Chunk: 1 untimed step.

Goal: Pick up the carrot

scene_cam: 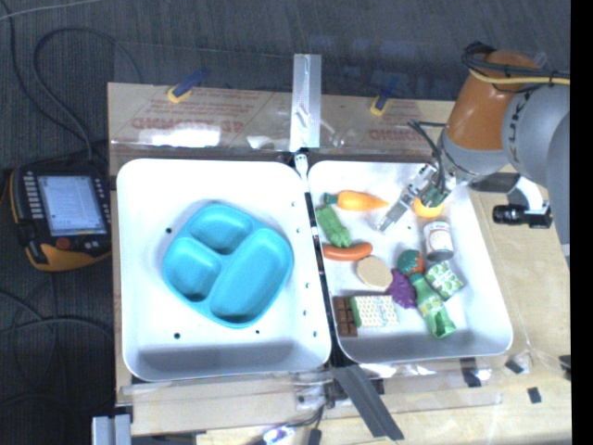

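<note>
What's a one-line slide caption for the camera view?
Gripper hovers open beside the carrot in the right bin; blue tray sits in the left bin.

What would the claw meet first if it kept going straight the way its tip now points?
Probably the carrot: the claw angles down-left, toward the carrot's pointed end in the right bin. Depth is unclear, so it might touch the bin floor first.

Bright even overhead light, white bins (pixel 130 341) slightly overexposed, soft shadows, mild blur

The carrot (pixel 359 201) lay near the right bin's (pixel 496 309) upper left, open floor above it; a green vegetable (pixel 333 227) crowded its lower left, the gripper (pixel 410 199) just right.
</note>
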{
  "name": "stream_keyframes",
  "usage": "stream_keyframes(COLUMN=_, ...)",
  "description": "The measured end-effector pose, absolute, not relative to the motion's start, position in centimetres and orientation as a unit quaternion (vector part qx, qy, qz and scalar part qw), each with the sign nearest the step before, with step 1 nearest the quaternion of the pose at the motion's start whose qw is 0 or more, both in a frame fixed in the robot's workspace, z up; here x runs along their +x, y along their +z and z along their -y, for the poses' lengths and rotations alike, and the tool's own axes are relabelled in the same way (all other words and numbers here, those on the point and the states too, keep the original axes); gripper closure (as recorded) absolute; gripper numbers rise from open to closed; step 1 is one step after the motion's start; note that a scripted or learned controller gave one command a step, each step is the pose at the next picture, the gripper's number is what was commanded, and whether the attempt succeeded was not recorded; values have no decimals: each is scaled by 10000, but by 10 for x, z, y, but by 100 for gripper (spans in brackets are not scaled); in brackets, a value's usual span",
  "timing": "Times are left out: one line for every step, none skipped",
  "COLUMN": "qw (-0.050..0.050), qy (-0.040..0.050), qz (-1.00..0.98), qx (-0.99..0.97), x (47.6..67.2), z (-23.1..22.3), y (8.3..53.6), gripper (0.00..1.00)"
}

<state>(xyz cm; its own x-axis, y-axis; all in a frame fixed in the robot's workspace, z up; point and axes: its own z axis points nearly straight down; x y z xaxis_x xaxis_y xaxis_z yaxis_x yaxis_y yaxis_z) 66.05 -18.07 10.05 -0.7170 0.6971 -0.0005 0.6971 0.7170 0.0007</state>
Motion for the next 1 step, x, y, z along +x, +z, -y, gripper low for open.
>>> stream_keyframes(qw=0, qy=4, qz=-8728, qx=4881, x=651, z=96, y=152, gripper=0)
